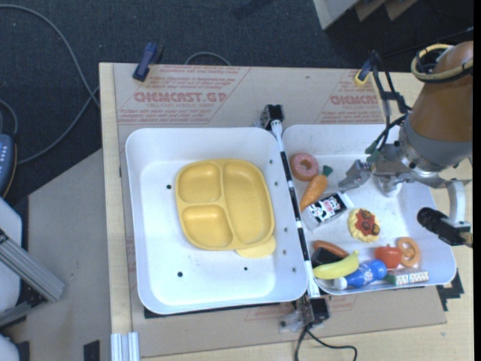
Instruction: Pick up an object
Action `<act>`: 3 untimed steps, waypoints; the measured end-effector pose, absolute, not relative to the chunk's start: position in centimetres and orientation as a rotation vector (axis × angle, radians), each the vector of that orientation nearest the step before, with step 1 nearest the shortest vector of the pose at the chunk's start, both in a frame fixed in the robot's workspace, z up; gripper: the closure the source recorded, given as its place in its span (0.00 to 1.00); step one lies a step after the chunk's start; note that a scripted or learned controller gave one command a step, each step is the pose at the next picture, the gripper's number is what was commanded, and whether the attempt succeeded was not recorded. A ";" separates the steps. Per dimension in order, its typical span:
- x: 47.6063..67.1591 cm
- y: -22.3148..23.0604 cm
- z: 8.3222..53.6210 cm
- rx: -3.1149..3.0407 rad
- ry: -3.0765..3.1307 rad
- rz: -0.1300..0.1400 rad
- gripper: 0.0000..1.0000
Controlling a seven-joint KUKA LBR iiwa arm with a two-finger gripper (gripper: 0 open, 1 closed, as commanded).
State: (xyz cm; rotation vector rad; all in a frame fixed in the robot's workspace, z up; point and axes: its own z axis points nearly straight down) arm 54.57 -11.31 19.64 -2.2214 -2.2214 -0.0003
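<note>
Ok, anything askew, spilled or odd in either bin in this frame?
Nothing spilled or damaged. The yellow tray sits slightly skewed in the left bin, with a flat yellow piece poking out under its lower edge. The toy food in the right bin is just loosely jumbled.

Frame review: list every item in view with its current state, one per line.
claw: above right bin, nothing visibly held
yellow tray: flat in left bin
donut: lying in right bin
carrot: lying beside donut
banana: lying by bin's near edge
</note>
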 end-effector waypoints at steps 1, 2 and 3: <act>59.5 -9.7 9.8 -2.224 -2.227 -0.016 0.00; 59.8 -9.3 8.4 -2.221 -2.222 -0.001 0.00; 59.9 -9.3 9.5 -2.223 -2.222 -0.003 1.00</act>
